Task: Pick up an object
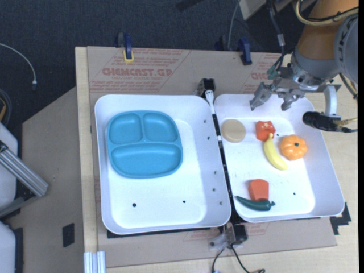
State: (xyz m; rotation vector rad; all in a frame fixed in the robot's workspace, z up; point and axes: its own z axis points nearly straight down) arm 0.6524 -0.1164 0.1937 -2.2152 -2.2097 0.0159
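- Gripper [276, 100]: two grey fingers spread apart, nothing between them; hangs over the far edge of the right bin, tips pointing down toward the bin floor.
- Arm [327, 33]: grey with an orange band above the wrist; enters from the upper right.
- Right bin [318, 192]: shallow, white, holding six items.
- Tan round disc [233, 131]: nearest the gripper, on the bin's left side, lying flat.
- Red pepper piece [264, 129]: just right of the disc, touching the top end of the banana.
- Banana [274, 154]: yellow, running diagonally, just beside the pumpkin.
- Small orange pumpkin [293, 147]: right of the banana, upright.
- Orange-red block [259, 189]: near the front of the bin, touching the green chili.
- Green chili [255, 204]: lying along the front of the bin.
- Left bin [196, 209]: white, beside the right bin; holds a blue divided plate [145, 144] with three compartments.
- Bench [170, 67]: brown board under both bins.
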